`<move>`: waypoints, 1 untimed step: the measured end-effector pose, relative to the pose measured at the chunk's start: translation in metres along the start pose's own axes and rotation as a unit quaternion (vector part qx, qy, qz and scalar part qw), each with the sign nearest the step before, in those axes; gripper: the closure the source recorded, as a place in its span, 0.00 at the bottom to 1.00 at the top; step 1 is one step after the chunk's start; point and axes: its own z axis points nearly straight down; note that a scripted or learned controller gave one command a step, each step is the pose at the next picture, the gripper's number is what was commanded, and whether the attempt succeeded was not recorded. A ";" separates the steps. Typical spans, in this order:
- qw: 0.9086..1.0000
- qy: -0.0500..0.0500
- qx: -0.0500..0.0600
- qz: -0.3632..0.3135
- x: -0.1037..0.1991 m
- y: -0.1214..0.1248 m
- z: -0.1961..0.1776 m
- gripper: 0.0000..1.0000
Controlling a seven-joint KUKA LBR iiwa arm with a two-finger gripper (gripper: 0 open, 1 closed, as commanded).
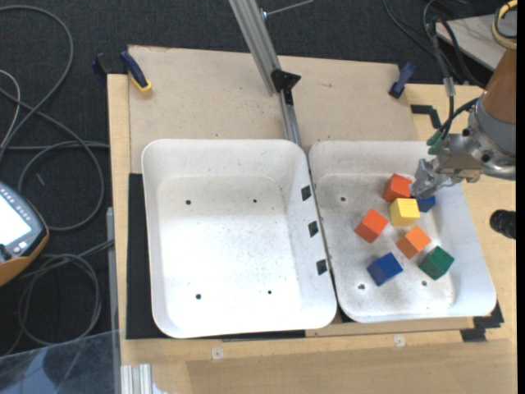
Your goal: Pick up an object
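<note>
Partly hidden: blue cube [426, 203] under gripper [428, 183], beside yellow cube [404, 211]; jaws' state unclear.

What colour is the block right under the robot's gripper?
Yellow block, seen in the camera view.

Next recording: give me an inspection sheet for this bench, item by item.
Surface: wooden bench bearing two white bins, left bin and right bin.
Job's things: seven blocks in the right bin: three orange, yellow, two blue, green.
Clutter: nothing seen.
Grippers: end effector low over the upper blocks; nothing seen held.
Cables: loose black cables on the floor.
Surroundings: blue clamps, metal pole.
</note>
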 end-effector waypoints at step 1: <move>1.000 0.002 0.004 -0.002 0.047 0.000 0.023 1.00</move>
